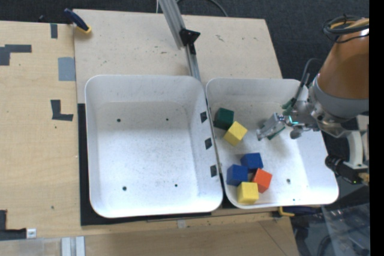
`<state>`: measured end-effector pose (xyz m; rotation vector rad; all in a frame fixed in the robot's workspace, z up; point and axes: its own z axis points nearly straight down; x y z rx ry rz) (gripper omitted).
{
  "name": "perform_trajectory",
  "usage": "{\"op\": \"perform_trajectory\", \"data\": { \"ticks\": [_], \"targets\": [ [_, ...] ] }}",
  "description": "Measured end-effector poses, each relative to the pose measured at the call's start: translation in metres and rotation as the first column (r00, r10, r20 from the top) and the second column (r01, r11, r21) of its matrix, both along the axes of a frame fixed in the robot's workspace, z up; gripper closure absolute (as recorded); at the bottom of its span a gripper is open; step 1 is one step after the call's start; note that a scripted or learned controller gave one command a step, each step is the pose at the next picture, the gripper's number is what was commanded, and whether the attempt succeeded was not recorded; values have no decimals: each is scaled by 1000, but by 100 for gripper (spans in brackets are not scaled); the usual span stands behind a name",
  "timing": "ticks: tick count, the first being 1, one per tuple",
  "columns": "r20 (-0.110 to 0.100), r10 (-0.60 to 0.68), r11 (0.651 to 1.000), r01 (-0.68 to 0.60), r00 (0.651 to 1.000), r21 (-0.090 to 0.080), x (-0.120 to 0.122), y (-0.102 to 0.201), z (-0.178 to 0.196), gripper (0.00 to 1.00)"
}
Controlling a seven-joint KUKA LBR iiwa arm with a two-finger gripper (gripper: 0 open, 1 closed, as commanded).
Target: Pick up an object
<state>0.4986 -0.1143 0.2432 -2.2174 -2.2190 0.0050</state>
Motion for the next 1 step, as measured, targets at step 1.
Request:
{"op": "perform_trajectory", "data": {
  "ticks": [1],
  "targets": [
    [4, 1, 1000, -1, 1000, -1, 1, 0, 2, 0]
  ]
}}
